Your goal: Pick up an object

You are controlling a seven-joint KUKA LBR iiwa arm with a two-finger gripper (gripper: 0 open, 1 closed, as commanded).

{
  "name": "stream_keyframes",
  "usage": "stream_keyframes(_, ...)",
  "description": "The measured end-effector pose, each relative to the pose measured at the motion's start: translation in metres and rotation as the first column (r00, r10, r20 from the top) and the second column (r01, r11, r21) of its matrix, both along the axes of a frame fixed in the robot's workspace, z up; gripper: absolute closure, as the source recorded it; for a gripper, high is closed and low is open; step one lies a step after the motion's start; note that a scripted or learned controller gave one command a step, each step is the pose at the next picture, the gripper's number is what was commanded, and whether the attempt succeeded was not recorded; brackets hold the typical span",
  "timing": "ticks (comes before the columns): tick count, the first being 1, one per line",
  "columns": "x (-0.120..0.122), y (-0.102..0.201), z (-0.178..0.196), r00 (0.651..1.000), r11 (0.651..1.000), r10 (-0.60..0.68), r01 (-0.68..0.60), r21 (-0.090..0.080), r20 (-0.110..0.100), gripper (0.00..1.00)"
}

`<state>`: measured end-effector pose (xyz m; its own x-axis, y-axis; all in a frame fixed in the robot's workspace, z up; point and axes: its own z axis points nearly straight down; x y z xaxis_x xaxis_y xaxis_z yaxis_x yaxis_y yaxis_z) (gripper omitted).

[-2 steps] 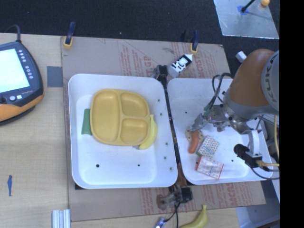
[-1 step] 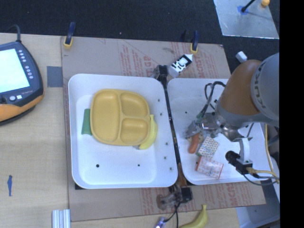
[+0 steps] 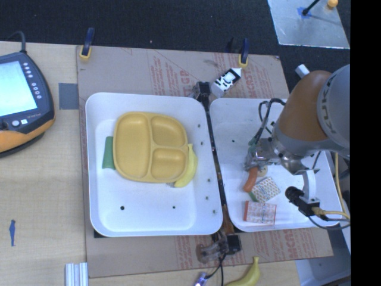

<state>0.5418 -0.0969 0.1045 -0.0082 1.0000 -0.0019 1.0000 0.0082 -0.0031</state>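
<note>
Arm [image 3: 309, 112] low, reaching leftward

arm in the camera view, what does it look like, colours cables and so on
The arm is bulky and rounded, grey with a broad orange band above the wrist. Thin dark cables loop beside the wrist, and a black fitting with a cable hangs lower. The gripper is small, metallic grey.

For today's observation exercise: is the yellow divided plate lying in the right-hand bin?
No. The yellow divided plate lies in the left bin, partly covering a banana.
</note>
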Motion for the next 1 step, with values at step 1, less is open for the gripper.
stream_keyframes(1, -0.0588, 0.0517, 0.0875, 1.000, 1.000, 0.000, 0.000, 0.001, 0.000, 1.00)
